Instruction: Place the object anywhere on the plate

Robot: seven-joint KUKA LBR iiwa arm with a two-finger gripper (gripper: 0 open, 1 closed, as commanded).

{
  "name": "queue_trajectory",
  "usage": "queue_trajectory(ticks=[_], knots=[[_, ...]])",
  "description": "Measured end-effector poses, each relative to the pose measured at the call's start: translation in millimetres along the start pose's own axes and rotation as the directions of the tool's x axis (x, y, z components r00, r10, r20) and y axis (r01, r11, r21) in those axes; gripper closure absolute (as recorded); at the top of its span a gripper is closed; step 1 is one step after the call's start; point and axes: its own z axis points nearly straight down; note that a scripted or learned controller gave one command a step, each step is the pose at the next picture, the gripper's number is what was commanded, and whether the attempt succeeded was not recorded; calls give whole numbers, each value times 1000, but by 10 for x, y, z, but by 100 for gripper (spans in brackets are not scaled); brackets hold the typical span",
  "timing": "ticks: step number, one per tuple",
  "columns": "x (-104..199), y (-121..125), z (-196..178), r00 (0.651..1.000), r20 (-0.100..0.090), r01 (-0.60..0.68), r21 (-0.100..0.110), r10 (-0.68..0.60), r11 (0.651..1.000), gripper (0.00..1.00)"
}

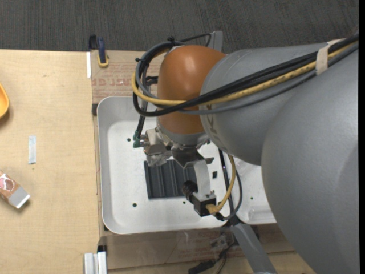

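The grey arm with its orange wrist band hangs low over the shallow white plastic bin, its pincer buried among dark ribbed hardware; whether the pincer is spread or pressed together cannot be told. The task's object and plate cannot be made out. A careful step would lift straight up first, clearing the bin wall. The pale wooden desk carries a small wrapped packet.

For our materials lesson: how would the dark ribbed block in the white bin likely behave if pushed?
The dark ribbed block lies flat with straight edges, so it probably stays stiff and slides rather than rolls. The white bin looks smooth, so it may skid easily.
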Motion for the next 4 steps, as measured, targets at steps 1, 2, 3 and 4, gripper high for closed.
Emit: queue_trajectory(ticks=[1, 2, 3, 4], knots=[[0, 0, -1, 1000, 0, 0, 0, 0, 1000, 0], [-91, -233, 248, 994, 0, -109, 1, 109, 994, 0], [-92, -233, 247, 994, 0, -110, 1, 110, 994, 0], [-92, -233, 247, 994, 0, -109, 1, 109, 994, 0]])
